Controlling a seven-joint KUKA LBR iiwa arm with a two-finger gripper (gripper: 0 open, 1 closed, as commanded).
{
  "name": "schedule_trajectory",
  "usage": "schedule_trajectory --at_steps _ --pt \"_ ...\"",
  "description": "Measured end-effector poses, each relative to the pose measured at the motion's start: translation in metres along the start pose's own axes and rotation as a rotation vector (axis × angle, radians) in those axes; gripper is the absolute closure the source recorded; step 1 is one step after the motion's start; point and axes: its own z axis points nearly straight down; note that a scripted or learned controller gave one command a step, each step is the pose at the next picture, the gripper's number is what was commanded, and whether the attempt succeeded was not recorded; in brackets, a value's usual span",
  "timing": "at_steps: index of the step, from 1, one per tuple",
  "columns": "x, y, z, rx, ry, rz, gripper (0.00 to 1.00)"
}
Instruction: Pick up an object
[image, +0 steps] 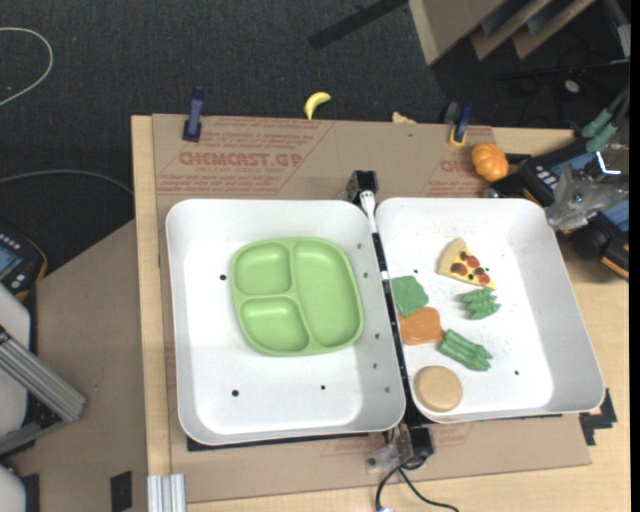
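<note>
I see the worktop (110, 330) with a brown board (250, 160) on it, and two white bins side by side on the board. The left bin (200, 380) holds one green plate (297, 296) with three compartments, lying flat near the bin's middle.

The right bin (545, 330) holds six small toy foods, which are the things I could pick. By size:
- one round tan bun (438, 388) by the near wall
- one pizza slice (465, 265) toward the far side
- one orange piece (420, 326), touching one green leaf (408, 293) just beyond it, both close to the wall shared with the left bin
- one bunch of green beans (465, 350) just right of the orange piece
- one smaller green bit (481, 303) just below the pizza

The gripper (578, 200) sits at the right bin's far right corner, over its rim. It is well apart from all six foods, and the pizza is the nearest of them. I cannot tell whether it is released or clenched, and I see nothing grasped in it.

On the board outside the bins I count two blue clamps (193, 115) on the far edge, one orange fruit (489, 160) near the right-hand clamp, and one banana (317, 102) just past the board's far edge.
</note>
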Motion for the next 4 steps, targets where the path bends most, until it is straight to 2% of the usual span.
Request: schedule_trajectory --at_steps 1,3,4 --pt "-0.089 0.0 -0.006 -0.007 -0.004 0.005 1.0" --pt "-0.168 0.001 -0.011 -0.007 -0.003 -0.002 1.0" --pt "-0.171 0.024 -0.016 -0.008 -0.004 -0.006 1.0"
